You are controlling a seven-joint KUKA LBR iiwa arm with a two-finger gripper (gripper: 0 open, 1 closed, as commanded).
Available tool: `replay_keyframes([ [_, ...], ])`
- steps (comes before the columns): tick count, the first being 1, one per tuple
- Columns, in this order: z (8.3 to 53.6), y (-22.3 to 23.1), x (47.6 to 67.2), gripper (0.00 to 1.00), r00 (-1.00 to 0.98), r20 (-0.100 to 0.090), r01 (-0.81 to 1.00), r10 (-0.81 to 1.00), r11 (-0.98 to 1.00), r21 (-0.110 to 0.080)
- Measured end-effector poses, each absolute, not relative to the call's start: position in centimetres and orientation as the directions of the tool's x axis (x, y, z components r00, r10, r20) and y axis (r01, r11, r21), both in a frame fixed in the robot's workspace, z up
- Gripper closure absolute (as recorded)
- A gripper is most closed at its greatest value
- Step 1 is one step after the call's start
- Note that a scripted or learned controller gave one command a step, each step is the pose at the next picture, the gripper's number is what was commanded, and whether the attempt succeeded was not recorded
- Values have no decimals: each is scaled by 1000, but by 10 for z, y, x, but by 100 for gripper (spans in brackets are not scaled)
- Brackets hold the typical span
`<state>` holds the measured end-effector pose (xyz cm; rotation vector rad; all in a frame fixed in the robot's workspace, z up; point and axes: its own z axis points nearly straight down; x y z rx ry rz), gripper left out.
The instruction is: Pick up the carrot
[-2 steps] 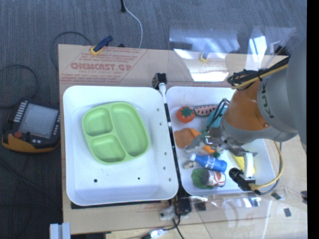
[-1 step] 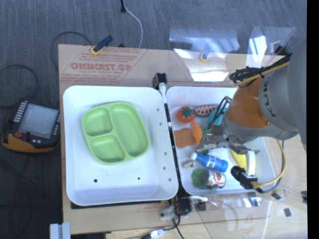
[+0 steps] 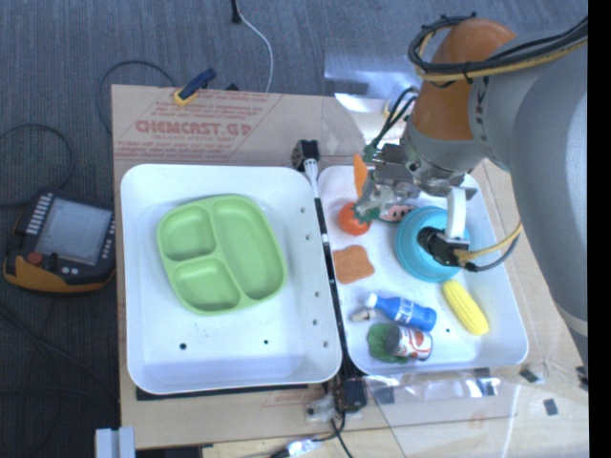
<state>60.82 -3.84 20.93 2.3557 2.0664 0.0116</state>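
The carrot [image 3: 359, 174] is a slim orange piece at the upper left of the right bin [image 3: 506, 337], close to the wall between the bins. Just below it lies a rounder orange piece with a bit of green [image 3: 353, 220]; whether the two are one object I cannot tell, as the tool hides the stretch between them. My gripper [image 3: 382, 198] hangs low over this spot, immediately right of the carrot and touching or nearly touching it. The grey wrist with its orange band [image 3: 456, 60] rises above it to the right.
The right bin also holds a blue bowl [image 3: 428, 248], a flat orange slab [image 3: 353, 263], a blue bottle [image 3: 403, 310], a yellow corn cob [image 3: 465, 306] and a green-and-red can [image 3: 401, 343]. A green divided plate [image 3: 221, 253] lies in the left bin [image 3: 153, 351].
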Motion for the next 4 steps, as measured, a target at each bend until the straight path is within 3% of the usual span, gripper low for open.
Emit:
replay_keyframes([
  [1, 189, 18, 593, 100, 418, -5, 908, 908, -418, -6],
  [2, 204, 68, 600, 100, 849, -8, 528, 528, -849, -2],
  [3, 205, 66, 601, 0, 850, -8, 526, 526, -850, -1],
  [4, 181, 29, 650, 0, 805, -10, 594, 594, -805, 0],
])
